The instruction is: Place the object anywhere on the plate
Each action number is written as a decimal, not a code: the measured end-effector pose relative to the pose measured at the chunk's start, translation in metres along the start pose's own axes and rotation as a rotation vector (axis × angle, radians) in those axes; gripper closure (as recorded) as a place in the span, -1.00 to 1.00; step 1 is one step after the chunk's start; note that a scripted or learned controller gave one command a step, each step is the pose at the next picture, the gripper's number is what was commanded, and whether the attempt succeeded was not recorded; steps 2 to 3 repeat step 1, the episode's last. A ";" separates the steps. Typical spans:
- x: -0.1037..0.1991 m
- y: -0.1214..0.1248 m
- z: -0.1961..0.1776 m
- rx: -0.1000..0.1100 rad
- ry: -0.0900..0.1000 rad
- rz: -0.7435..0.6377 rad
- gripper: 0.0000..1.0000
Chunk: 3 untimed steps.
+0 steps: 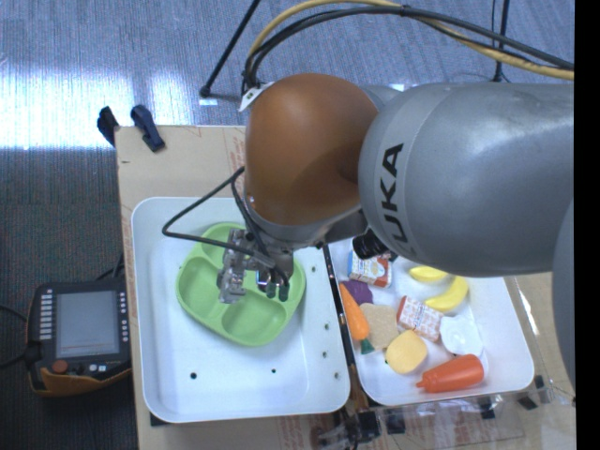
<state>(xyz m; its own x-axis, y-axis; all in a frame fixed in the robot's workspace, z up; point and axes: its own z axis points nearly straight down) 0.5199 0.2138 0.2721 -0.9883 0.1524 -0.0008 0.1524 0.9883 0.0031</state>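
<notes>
Object: I cannot tell which thing is the task's own; a small dark green bit (282, 290) shows under the wrist, over the plate, and may be tool or toy
Axis: that bit stands roughly upright in the view; too small to read any heading
Claw: gripper (253, 282) hangs over the plate's middle; I cannot tell whether it is wide, narrow or holding anything
Plate: green plate (193, 294) with moulded compartments, lying flat in the left bin (150, 345), in the bin's upper half
Edges: plate's right rim sits near the wall between the bins; its left rim is well off the bin's left wall
Open room: bare white floor below the plate, across the near half of the left bin
Right bin: right bin (531, 350) holds crowded toy food, much of it touching
Carrot (354, 315): lies against the dividing wall, long axis running top to bottom, green end toward me
Orange-red piece (455, 371): long axis left to right, near the front wall
Banana (448, 296): yellow, curved, close under the arm (469, 176)
Arm: its bulk covers the top of both bins
</notes>
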 end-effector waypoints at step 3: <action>0.000 -0.001 0.001 0.003 0.001 0.000 -1.00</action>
